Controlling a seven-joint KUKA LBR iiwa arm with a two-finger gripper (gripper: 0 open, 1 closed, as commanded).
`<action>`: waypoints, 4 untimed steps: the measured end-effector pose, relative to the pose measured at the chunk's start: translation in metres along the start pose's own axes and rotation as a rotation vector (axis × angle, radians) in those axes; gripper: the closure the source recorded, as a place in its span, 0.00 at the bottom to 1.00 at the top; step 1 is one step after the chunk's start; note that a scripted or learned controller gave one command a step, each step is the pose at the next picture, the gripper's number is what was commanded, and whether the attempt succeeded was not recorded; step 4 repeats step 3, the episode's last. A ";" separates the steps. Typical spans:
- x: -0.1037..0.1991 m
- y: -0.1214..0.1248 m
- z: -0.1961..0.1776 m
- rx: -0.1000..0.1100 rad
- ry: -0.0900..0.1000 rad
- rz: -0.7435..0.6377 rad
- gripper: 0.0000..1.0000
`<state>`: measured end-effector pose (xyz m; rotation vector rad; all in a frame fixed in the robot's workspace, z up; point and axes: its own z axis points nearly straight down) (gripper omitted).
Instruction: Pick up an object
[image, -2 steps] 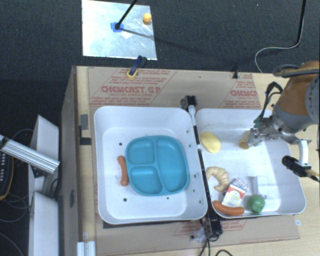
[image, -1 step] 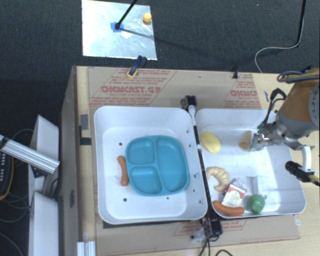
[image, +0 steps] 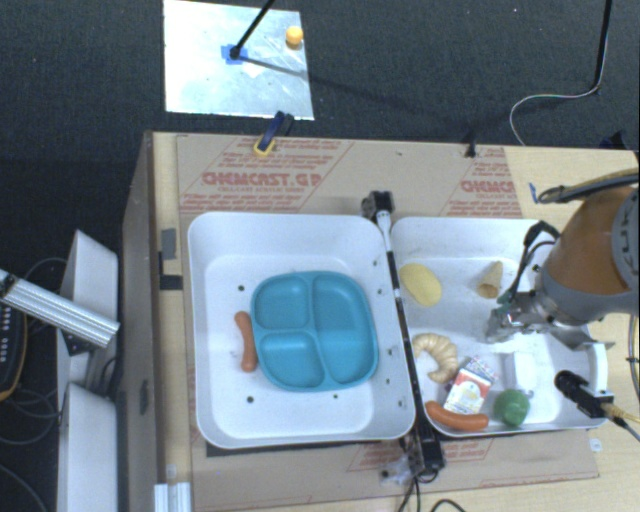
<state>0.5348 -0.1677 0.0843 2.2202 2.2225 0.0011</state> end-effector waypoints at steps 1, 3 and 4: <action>0.072 0.049 -0.067 -0.003 0.000 -0.003 1.00; 0.029 0.068 -0.035 -0.001 0.000 -0.002 1.00; 0.029 0.068 -0.035 -0.001 0.000 -0.002 1.00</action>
